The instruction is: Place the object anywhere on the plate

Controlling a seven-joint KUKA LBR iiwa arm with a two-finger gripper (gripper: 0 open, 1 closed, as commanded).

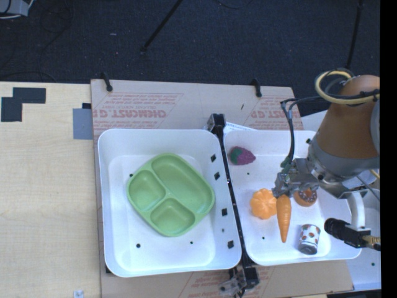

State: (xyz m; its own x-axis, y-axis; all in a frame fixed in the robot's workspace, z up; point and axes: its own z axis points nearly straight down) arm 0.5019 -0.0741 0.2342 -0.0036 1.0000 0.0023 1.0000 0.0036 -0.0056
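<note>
A green plate [169, 193] with three compartments lies in the left white bin [119, 244], with nothing on it. In the right bin [263, 253] lie an orange carrot [284, 221], pointing toward the front, and a round orange fruit [263, 204] just to its left. My gripper [284, 189] hangs low over the thick top end of the carrot, between the orange fruit and a small brown ring-shaped piece [306, 197]. The gripper's body hides how it meets the carrot.
A purple berry-like toy [242, 156] rests near the back of the right bin. A small can [309, 239] lies on its side at the front right. The black divider [226, 191] between the bins runs front to back. The arm's body covers the right bin's right side.
</note>
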